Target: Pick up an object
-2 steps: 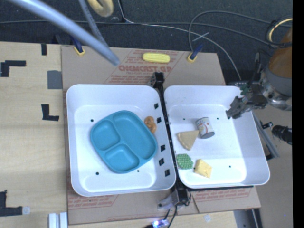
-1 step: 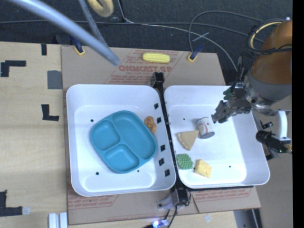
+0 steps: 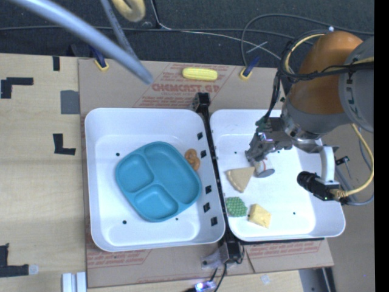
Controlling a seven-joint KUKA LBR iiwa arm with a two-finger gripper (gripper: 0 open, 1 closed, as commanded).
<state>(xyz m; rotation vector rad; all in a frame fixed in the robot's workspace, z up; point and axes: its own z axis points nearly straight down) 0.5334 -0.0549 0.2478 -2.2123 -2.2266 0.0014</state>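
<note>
Hovering gripper (image 3: 260, 158), right bin (image 3: 316, 227); finger state cannot be told. Target candidate: tan wedge (image 3: 240, 178), just below-left of gripper, long axis slanting, tip pointing up-right. Advice: descend straight, close across its short width. Nearby: green piece (image 3: 236, 207), yellow block (image 3: 259, 215).

Robotics lab, cardboard-lined bench (image 3: 42, 163), two white bins (image 3: 97, 181), loose cables (image 3: 267, 26), toy food pieces (image 3: 240, 178)
</note>
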